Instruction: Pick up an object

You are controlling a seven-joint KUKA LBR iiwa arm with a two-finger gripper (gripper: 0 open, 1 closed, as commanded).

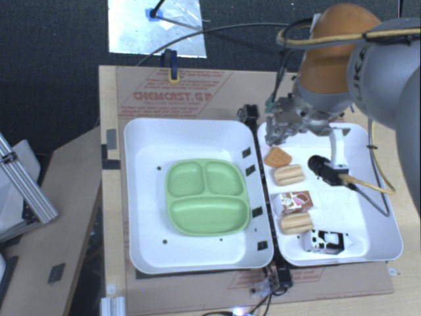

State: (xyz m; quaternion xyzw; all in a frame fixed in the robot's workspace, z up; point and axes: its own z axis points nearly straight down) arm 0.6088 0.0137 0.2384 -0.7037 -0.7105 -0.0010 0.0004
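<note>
Gripper [277,133] low over far left corner of right bin [376,224]; open or closed, cannot tell. Nothing seen held. Just below it: orange wedge [277,157], point aimed toward bin divider. Next: tan roll [289,174], long axis left-right, right end tilted slightly up. Then brown packet [295,201], second tan roll [296,223], black-and-white item [323,241]. Left bin [146,151] holds green divided plate [207,197].
</note>
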